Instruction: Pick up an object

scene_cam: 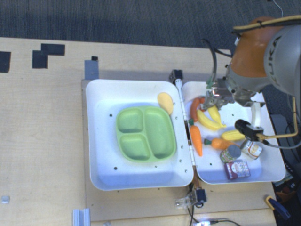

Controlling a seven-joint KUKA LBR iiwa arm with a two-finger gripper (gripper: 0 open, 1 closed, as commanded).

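since the gripper (217,96) sits over the banana (210,118), jaw state untellable, you'd grasp that light, smooth, rigid toy across its middle.

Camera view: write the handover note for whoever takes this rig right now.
Gripper: low over the right bin, above the bananas; nothing seen held.
Right bin: bananas, carrot, red pepper, orange piece, can, purple packet.
Left bin: green divided plate, yellow lemon.
Done: no pick visible. Left: grasp and lift one object.
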